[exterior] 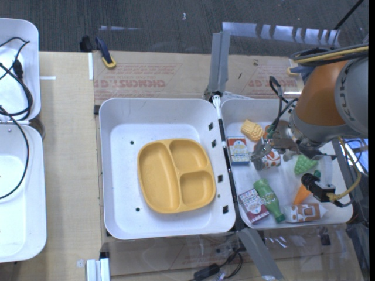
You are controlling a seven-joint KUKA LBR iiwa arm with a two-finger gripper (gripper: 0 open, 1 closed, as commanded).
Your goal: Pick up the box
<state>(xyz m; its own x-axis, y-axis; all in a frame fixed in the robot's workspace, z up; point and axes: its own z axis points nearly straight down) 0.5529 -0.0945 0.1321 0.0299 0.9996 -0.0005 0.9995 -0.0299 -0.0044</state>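
Two small boxes lie in the right bin. One is a blue and white box near the bin's left wall. The other is a red and white box at the front left. My gripper hangs low over the middle of this bin, just right of the blue and white box. A small red and white item lies right under the gripper; I cannot tell whether it is held. The arm's grey and orange body hides the bin's back right part.
The right bin also holds a yellow corn cob, a green bottle, an orange carrot, a green leafy piece and a small carton. The left bin holds a yellow divided plate.
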